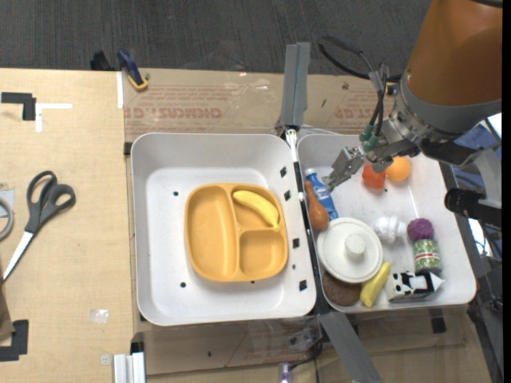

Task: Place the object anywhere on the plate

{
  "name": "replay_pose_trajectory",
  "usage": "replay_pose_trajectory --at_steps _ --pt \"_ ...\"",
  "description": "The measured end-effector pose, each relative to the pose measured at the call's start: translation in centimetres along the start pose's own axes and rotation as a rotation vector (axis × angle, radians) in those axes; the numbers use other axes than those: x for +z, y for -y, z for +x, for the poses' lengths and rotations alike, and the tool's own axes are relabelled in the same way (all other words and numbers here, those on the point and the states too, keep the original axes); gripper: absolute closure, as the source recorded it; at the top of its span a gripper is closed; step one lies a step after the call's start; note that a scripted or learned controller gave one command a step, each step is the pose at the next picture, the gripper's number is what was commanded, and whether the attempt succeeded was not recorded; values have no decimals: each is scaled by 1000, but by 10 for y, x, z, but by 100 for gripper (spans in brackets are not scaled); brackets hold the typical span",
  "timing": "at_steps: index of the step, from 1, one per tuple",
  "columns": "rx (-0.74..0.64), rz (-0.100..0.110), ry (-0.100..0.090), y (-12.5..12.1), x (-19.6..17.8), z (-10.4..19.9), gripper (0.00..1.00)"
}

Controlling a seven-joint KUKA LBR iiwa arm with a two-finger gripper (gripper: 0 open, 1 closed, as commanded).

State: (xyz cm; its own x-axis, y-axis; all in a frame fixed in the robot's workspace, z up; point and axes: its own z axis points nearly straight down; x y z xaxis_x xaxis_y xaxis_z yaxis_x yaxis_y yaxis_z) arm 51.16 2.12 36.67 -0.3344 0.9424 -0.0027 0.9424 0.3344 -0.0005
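Note:
A yellow divided plate [215,234] lies in the left bin [152,238]. A yellow banana [256,205] rests in the plate's upper right compartment. My gripper [361,168] hangs over the top of the right bin [455,294], open. One grey finger [344,166] points down to the left. The other sits by a small red-orange object [373,177]. That object lies beside an orange ball [398,168]. Nothing is clamped between the fingers.
The right bin holds a blue packet [318,190], a brown-orange piece [318,212], a white lidded bowl [351,248], a white ball [389,228], a purple item [420,230], a green can [427,255], a yellow piece [375,284] and a black-and-white toy [415,284]. Scissors [40,206] lie on the bench at left.

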Motion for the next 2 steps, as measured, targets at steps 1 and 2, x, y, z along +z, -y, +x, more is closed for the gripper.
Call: replay_pose_trajectory --at_steps 1,2 --pt "-4 2 2 -1 -8 0 100" --pt "88 3 -2 -7 98 43 100"
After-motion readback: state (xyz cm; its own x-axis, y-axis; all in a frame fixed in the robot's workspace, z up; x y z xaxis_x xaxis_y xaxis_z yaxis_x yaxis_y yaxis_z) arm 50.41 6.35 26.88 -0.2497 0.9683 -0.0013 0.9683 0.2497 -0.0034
